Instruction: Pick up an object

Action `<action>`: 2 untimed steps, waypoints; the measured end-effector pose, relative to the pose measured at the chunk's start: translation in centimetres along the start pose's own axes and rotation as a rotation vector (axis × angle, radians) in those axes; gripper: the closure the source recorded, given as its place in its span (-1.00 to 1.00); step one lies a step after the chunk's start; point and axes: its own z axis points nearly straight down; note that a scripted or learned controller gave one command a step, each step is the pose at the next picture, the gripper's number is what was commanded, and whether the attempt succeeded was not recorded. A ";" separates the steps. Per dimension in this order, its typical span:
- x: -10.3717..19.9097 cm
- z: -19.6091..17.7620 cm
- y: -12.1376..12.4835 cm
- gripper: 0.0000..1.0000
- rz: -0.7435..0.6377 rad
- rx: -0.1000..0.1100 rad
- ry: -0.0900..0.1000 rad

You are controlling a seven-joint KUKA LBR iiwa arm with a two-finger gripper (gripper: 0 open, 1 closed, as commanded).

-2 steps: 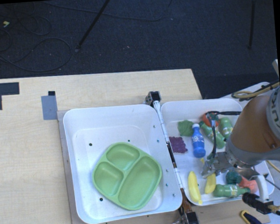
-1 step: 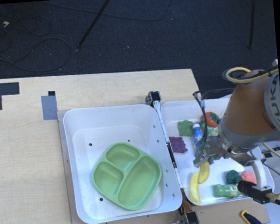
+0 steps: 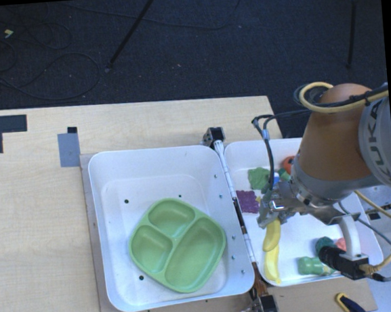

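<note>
My gripper [image 3: 272, 210] hangs low over the left part of the right bin [image 3: 298, 280], under the arm's orange band [image 3: 333, 140]. Right below it lies a yellow banana-shaped toy [image 3: 271, 250], whose upper end reaches up to the gripper. A purple piece [image 3: 247, 200] sits just left of the gripper and a green piece [image 3: 258, 177] just behind it. An orange-red object [image 3: 288, 163] peeks out beside the arm. The arm hides the middle of this bin.
The left bin [image 3: 106, 187] holds a green divided plate [image 3: 178, 244]. Near the right bin's front lie a light green object [image 3: 311, 265] and a dark green and red object [image 3: 328, 245]. The bins' shared rim [image 3: 232, 196] runs close to the gripper's left.
</note>
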 end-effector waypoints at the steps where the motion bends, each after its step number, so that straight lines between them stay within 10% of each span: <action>1: 0.2 -1.2 0.0 1.00 0.001 -0.001 0.000; 2: -1.4 -1.5 0.0 1.00 0.001 -0.001 -0.001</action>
